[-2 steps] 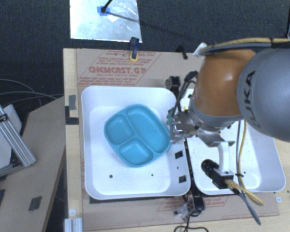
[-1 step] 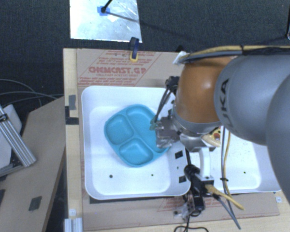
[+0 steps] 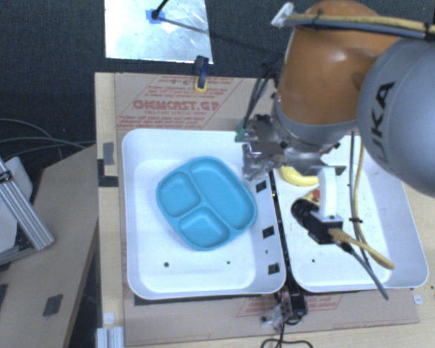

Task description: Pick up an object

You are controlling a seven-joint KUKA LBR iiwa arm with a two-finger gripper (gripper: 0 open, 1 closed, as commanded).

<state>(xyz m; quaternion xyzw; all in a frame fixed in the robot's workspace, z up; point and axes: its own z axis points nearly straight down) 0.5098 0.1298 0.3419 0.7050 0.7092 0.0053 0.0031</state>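
A blue three-compartment plate (image 3: 205,201) lies flat in the middle of the left white bin (image 3: 148,267). A yellow, banana-like object (image 3: 299,177) lies near the back of the right white bin (image 3: 399,259), partly hidden under the arm. My gripper (image 3: 255,156) hangs below the orange wrist over the back end of the wall shared by the two bins. It is just past the plate's right rim and left of the yellow object. The wrist hides most of the gripper, and nothing shows in it.
The bins rest on a cardboard sheet (image 3: 167,104). A shiny foil sheet (image 3: 156,20) lies behind it on the dark floor. An aluminium frame (image 3: 11,209) stands at the far left. The arm's grey body (image 3: 413,85) covers the back of the right bin.
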